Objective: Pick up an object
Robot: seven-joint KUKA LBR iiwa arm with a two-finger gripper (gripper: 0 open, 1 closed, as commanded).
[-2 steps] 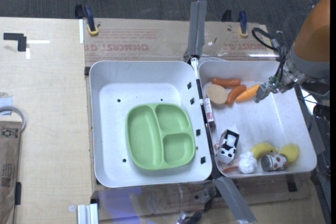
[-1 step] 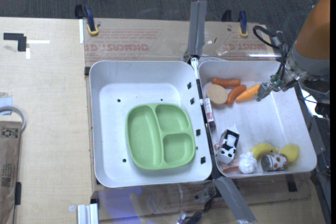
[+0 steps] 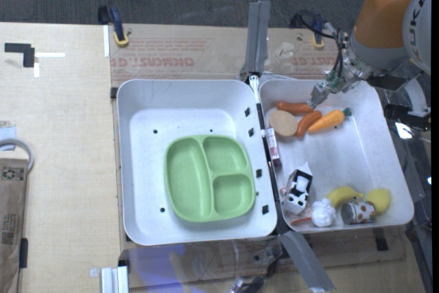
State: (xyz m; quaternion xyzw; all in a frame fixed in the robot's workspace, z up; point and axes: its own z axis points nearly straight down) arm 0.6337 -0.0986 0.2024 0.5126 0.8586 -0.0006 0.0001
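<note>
Orange plastic toy carrot (image 3: 326,121) with a small green stub lies in the upper part of the right white bin (image 3: 384,147), its long axis running roughly left-right and tilted slightly, green end up toward the right. Two-finger gripper (image 3: 321,94) hangs just above and a little left of it, near the bin's far wall; whether it is open or closed cannot be told at this resolution, and nothing is seen held. Neighbours crowd the carrot's left end: a second, redder orange sausage-shaped piece (image 3: 306,124) touches or nearly touches it, a thin red-orange stick (image 3: 295,107) lies above-left, and a tan round disc (image 3: 282,123) sits further left. Judgement: the carrot is the nearest candidate, lying below and slightly right of the gripper. A grasp would best close across the short axis, toward the freer right half. Risk: catching the adjoining red piece. Green divided plate (image 3: 209,178) in the left white bin (image 3: 137,147) is well apart.
</note>
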